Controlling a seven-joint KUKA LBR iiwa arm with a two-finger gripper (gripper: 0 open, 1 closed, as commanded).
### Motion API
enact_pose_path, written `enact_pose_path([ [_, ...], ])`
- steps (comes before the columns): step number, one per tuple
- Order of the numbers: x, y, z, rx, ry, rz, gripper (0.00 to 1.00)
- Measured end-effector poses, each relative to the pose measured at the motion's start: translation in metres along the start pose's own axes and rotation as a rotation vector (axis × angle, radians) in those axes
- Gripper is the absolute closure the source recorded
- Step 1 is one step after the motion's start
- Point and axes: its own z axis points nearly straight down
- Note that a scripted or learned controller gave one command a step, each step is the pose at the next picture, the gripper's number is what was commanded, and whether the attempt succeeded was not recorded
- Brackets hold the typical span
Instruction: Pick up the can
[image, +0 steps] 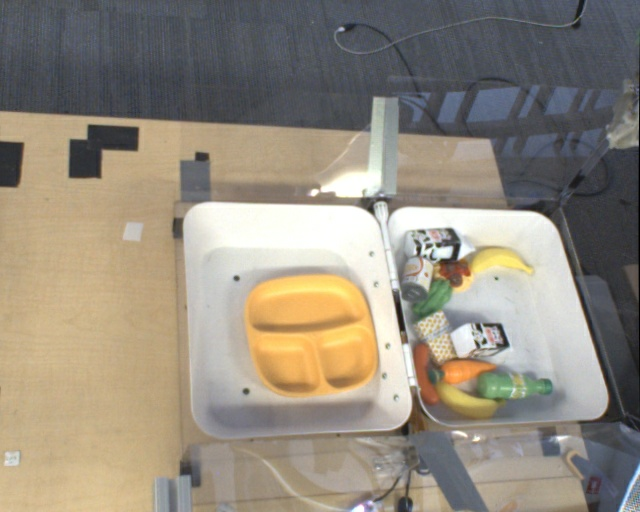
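I see the can, I think, lying in the right bin by the middle wall, next to a green pepper. A yellow tray sits in the left bin.

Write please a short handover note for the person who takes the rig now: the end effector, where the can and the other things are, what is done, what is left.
The can lies on its side in the right bin, close to the divider, between a small carton and a green pepper.
Also there: a banana, a second carton, a carrot, a green bottle.
The left bin holds a yellow divided tray.
Done: nothing; the can is not picked.
Left: reach it, grasp, lift.
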Motion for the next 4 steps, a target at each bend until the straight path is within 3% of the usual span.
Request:
enact_pose_path([
  [1, 0.0, 0.0, 0.0, 0.0, 0.0, 0.0, 0.0],
  [2, -0.008, 0.019, 0.024, 0.01, -0.001, -0.137, 0.0],
  [3, -0.006, 0.02, 0.011, 0.002, -0.001, -0.142, 1.0],
  [4, -0.006, 0.02, 0.011, 0.002, -0.001, -0.142, 0.0],
])
